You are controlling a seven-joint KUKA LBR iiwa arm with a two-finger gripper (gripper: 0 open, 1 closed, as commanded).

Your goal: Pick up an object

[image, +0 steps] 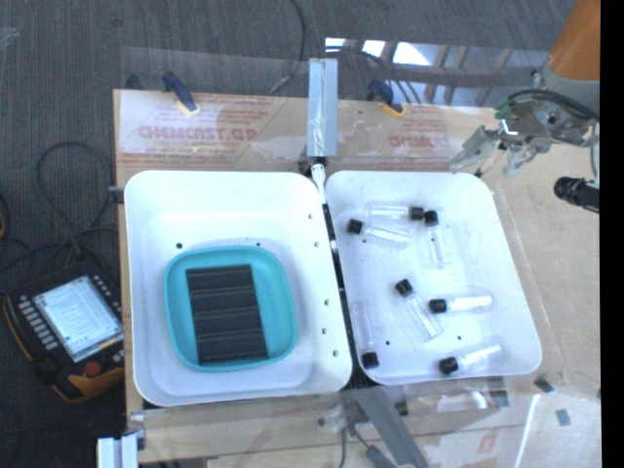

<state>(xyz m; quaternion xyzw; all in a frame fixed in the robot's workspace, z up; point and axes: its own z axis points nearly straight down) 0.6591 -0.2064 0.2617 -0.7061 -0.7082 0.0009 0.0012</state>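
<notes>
Several clear vials with black caps lie scattered in the right bin [507, 261]. One vial [387, 210] lies near the bin's far edge, another vial [464, 303] lies at the middle right, and a third vial [475, 359] rests by the near right corner. My gripper [494, 157] hangs above the bin's far right corner, outside the rim. Its fingers are spread open with nothing between them. It is well apart from every vial.
The left bin [146, 222] holds a teal tray [175, 291] with a black ridged insert [226, 312]. A metal post [323, 105] stands behind the seam between the bins. A handheld pendant [68, 325] lies on the floor at the left.
</notes>
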